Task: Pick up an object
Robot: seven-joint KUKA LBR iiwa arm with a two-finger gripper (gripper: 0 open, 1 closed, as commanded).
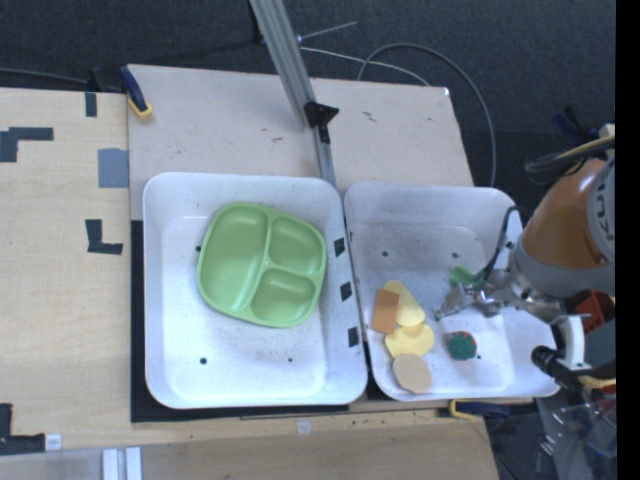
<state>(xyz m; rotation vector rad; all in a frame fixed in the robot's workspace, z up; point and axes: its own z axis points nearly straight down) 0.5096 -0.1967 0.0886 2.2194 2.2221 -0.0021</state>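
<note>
On the surface [250, 118] two shallow white bins sit side by side. The left bin [165, 268] holds a green divided plate [262, 264], lying flat and slightly turned, with three compartments. The right bin [420, 208] holds a cluster of small things near its front left part: an orange block [386, 311] touching a yellow piece [407, 308], a second yellow piece [410, 341] just below them, and a tan round disc [411, 373] at the front edge. Just right of these lies a small dark teal round object [461, 346], apart from the yellow pieces. The grey arm with its orange band [565, 223] reaches in from the right, and the pincer [466, 298] hangs low over the right bin, just above the teal object and near a small green bit [460, 275]. Whether the pincer is spread or pressed together cannot be told; nothing can be seen caught in it.
</note>
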